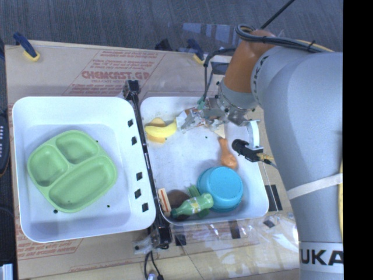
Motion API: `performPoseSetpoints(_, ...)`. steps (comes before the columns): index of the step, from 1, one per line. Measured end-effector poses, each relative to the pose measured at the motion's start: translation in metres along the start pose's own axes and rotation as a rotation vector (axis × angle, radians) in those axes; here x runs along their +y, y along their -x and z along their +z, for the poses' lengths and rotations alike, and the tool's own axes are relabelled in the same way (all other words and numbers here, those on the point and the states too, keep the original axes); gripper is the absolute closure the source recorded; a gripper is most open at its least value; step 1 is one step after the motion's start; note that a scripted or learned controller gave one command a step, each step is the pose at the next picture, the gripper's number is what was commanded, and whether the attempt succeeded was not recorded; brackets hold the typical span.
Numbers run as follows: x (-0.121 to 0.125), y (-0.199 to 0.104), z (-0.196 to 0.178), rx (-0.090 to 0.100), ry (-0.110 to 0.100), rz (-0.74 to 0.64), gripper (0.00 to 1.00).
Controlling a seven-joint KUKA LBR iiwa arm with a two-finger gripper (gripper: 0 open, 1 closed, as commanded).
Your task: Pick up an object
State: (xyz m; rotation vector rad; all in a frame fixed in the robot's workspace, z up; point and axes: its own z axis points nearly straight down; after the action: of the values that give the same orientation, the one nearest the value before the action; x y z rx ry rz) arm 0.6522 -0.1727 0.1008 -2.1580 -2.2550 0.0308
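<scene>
My gripper (pixel 192 119) hangs low over the far part of the right bin (pixel 256 206), just to the right of a yellow banana (pixel 159 130). I cannot make out anything held in it. An orange carrot (pixel 227 154) lies to its right, towards the front. Near that bin's front wall sit a blue bowl (pixel 221 187), a green bottle (pixel 193 205) lying on its side, and a brown object (pixel 166 198) at the front left corner.
The left bin (pixel 23 112) holds a green divided plate (pixel 71 169). A black clamp strip (pixel 140 156) runs between the two bins. The grey arm with its orange band (pixel 247 57) covers the right bin's far right corner.
</scene>
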Motion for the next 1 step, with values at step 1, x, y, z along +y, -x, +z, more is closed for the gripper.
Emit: performPoseSetpoints(1, -0.0001, -0.0003, -0.0101, -0.001, -0.004, -0.007, 1.00)
